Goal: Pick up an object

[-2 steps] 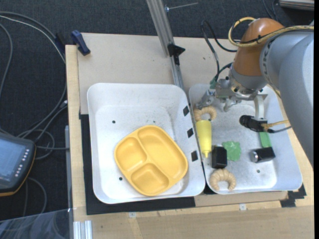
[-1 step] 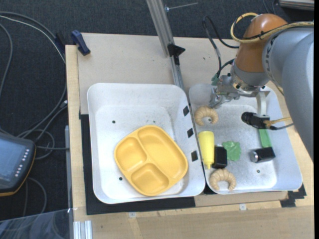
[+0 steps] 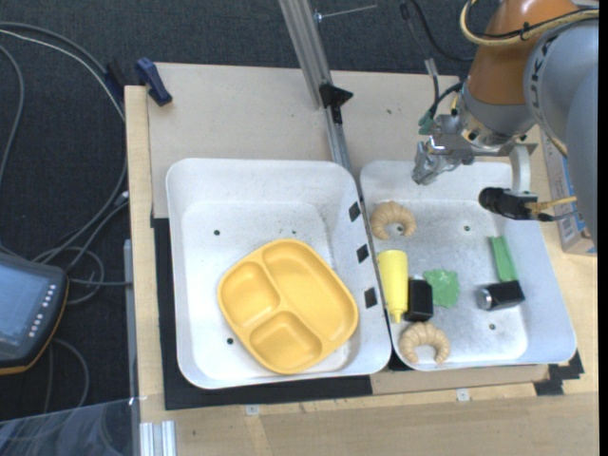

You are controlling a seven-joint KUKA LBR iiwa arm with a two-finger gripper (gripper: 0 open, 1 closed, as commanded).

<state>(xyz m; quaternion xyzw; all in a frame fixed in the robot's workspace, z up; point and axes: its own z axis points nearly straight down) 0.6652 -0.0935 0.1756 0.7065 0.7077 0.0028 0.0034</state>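
cam view (top-down, slanted):
arm: grey KUKA w/ orange band, comes in from upper right, wrist over far edge of right bin
gripper: metallic 2-finger tip pointing down-left, above right bin's far-left corner; fingers look close together w/ nothing between them, but gap is too small to judge, so can't tell open vs closed
right shallow white bin: holds all the small items
tan croissant-shaped pastry, far: near bin's left wall, just below-left of gripper, apart from it
yellow rectangular block: upright along left wall, below far croissant
small black box: touching yellow block's right side
green crumpled soft piece: just right of black box, touching or nearly
tan croissant-shaped pastry, near: at near edge, below black box
green flat stick: right half of bin, roughly lengthwise
black-and-silver cylinder: just below green stick, lying on its side
black cylindrical part w/ cable: over bin's far-right area; whether it's arm hardware can't tell
left shallow white bin: beside right bin, walls touching in the middle
yellow plastic 3-compartment tray: in left bin, near-right part, rotated at an angle
bench: light wood top; blue clip at far-left corner; alu profile post rising from between bins at the far side
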